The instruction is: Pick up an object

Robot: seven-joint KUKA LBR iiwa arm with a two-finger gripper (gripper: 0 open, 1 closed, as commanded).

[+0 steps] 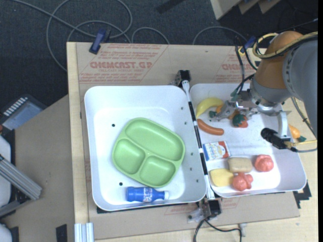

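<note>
The table (151, 54) carries two shallow white bins side by side. The left bin (101, 105) holds a green divided tray (148, 152), its long axis running from ten o'clock to four o'clock, and a blue bottle (146, 194) lying flat along the six o'clock wall, cap end toward three o'clock. The grey arm (295, 59) with its orange band reaches in from three o'clock over the right bin (287, 178). Its pincer (236, 111) hangs low over the bin's twelve o'clock part; whether it is open or closed, I cannot tell. A small orange-and-green piece lies right at it. At nine o'clock of the pincer lies a yellow banana (208, 106), and just below that a red sausage (210, 127), long axis from ten to four o'clock. Toward six o'clock sit a white-and-red packet (215, 150), a tan block (239, 165), a yellow piece (220, 177), a red berry (241, 181) and a red round piece (263, 163).
</note>
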